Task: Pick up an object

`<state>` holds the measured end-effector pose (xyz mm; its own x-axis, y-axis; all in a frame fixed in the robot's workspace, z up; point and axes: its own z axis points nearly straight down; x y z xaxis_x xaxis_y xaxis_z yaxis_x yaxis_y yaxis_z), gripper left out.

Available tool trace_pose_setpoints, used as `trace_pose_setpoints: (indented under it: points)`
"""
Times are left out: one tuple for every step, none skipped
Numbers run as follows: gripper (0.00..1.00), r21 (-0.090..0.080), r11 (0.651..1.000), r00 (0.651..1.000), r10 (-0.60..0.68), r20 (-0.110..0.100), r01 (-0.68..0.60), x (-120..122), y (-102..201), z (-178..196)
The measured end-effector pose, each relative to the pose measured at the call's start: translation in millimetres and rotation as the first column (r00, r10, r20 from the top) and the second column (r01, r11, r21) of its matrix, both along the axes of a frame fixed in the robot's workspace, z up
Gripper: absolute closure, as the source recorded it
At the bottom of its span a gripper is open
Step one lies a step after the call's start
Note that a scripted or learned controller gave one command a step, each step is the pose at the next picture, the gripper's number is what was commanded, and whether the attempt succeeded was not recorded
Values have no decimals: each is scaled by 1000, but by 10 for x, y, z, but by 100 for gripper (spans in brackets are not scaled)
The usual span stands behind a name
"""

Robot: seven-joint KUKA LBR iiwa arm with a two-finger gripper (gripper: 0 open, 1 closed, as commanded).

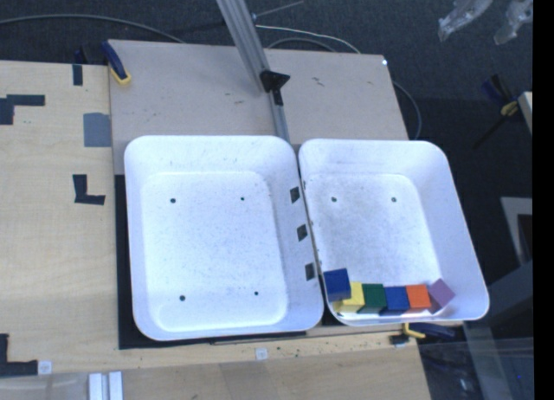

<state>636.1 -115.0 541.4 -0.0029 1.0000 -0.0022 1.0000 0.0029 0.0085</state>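
The blocks [385,296] sit packed in a row against the right bin's [450,182] near wall. Our gripper [485,4] hangs well apart, top right. We should descend on an end block, away from the wall.

The gripper [489,10] is pale grey and translucent-looking, with angular finger parts, blurred against the dark floor

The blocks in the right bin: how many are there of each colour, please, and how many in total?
Blue blocks: 2
Yellow block: 1
Green block: 1
Orange block: 1
Purple block: 1
Total: 6, all along the near edge of the right bin.
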Motion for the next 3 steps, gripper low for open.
trace_pose_setpoints:
  points:
    - [0, 3, 1000, 1000, -6, -17, 6, -584, -306, -709]
    - [100, 0, 1000, 1000, -2, -9, 2, -552, -283, -571]
    - [100, 4, 1000, 1000, -2, -19, 2, -1114, 84, -1560]
